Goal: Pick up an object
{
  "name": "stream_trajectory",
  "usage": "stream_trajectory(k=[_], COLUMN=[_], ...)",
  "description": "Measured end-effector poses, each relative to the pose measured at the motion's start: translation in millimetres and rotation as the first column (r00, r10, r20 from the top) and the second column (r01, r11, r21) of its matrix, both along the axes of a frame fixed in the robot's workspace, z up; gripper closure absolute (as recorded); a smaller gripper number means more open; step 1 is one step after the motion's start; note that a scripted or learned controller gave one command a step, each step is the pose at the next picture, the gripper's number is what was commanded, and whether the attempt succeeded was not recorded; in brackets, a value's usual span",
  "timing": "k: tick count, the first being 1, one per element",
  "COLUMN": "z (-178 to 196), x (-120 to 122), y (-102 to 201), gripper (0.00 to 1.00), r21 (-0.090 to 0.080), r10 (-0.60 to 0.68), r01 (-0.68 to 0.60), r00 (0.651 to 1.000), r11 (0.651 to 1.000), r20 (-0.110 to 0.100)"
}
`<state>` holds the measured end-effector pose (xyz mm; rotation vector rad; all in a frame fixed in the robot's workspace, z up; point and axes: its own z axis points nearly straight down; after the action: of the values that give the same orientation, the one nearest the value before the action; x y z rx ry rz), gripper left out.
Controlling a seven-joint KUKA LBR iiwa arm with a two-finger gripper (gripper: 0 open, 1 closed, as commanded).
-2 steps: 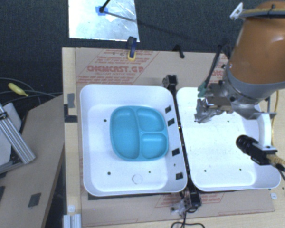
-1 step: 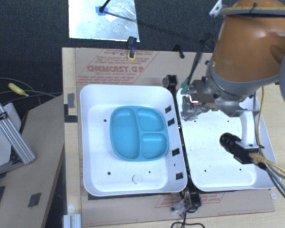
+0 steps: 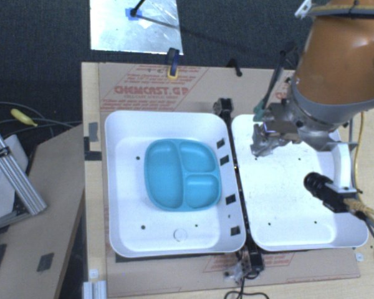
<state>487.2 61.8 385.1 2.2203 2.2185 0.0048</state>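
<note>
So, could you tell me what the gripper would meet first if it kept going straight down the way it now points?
Most likely the bare white floor of the right bin. The gripper points down over that bin's upper left part, and nothing lies beneath it, though its height is hard to judge.

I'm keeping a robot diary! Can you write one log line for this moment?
task: pick up an object | gripper: over right bin, near its back-left corner | left bin: blue divided plate | held: nothing seen
</note>
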Motion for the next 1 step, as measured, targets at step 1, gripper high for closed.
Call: stream_trajectory(k=[1], z=[34.3], x=[-0.7], y=[72.3], gripper=[1.0], r21=[0.003], r10=[0.011], r01=[-0.011], r00=[1.0], r11=[1.0], r20=[0.001])
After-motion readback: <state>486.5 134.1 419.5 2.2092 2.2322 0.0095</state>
